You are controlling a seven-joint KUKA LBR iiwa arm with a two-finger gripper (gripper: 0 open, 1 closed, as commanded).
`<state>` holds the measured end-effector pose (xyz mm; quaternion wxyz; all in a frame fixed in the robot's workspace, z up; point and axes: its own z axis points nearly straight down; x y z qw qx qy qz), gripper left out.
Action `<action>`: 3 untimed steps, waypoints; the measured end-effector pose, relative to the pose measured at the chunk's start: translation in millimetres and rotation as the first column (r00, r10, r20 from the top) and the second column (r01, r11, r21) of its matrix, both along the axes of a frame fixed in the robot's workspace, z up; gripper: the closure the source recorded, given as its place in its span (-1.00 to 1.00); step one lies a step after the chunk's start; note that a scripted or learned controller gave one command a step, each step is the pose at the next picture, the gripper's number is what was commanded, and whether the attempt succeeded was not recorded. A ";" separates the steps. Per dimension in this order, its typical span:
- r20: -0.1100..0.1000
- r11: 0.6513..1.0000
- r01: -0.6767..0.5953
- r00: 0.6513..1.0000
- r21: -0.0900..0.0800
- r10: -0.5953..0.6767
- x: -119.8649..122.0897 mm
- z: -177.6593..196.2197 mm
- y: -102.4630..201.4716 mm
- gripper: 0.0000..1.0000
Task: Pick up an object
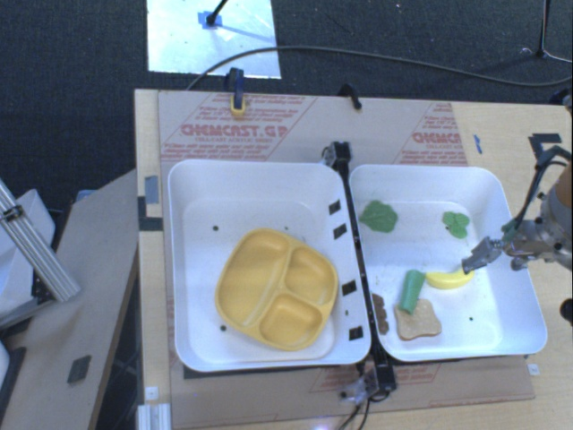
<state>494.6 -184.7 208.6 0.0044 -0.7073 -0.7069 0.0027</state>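
The right bin [501,186] holds several small items. A yellow banana [448,280] lies near its middle, with a green block [411,290] touching its left end. A tan toast slice [418,321] sits just below them. Two green leafy pieces [379,216] [456,223] rest toward the bin's far side. My gripper [489,253] reaches in from the right and hangs low at the banana's right end, very close to it. I see nothing lifted off the bin floor.
A yellow divided plate [277,288] fills much of the left bin [192,204]. A black clipped divider [351,240] separates the bins. A brown strip [380,313] lies by the right bin's left wall. A clamp [236,90] stands at the bench's far edge.
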 end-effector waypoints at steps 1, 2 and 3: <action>0.011 1.000 -0.004 1.000 -0.003 0.004 2.9 5.6 0.5 -1.00; 0.008 1.000 -0.002 1.000 -0.001 0.002 3.7 -36.3 3.9 -1.00; 0.008 1.000 -0.002 1.000 -0.001 0.002 9.9 -80.5 7.6 -1.00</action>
